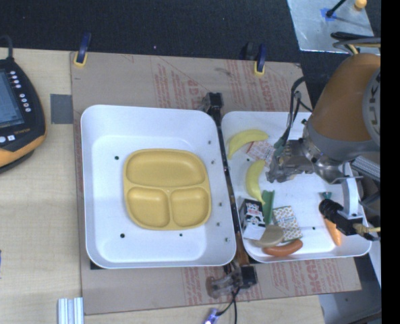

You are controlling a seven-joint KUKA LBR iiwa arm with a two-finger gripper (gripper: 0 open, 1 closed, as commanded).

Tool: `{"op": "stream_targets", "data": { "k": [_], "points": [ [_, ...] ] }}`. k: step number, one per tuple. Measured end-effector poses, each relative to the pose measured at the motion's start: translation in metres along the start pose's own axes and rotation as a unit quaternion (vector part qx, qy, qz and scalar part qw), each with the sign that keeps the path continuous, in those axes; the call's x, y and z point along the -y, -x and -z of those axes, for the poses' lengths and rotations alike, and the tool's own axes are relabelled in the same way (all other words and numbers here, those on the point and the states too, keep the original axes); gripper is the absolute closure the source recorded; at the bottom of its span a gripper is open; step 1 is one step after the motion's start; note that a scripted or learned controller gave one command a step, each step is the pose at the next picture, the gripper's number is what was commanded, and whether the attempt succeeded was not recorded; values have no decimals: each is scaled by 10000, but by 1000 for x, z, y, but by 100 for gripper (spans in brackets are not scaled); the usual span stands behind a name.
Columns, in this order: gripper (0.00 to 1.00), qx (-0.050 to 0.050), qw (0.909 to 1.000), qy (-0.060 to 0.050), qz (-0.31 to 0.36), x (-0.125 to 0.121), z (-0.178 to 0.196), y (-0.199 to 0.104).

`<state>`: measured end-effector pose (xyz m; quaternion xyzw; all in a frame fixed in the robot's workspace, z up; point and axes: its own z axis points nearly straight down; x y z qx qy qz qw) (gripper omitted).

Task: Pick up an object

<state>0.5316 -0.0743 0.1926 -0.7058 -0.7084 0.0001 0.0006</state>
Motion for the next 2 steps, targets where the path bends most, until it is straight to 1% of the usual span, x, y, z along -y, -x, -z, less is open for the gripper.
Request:
{"op": "stream_targets", "data": {
  "k": [1, 2],
  "points": [
    [0, 0, 10000, -9, 1, 0, -1, 0],
    [0, 8, 10000, -34, 13, -13, -102, 19]
  ]
}}
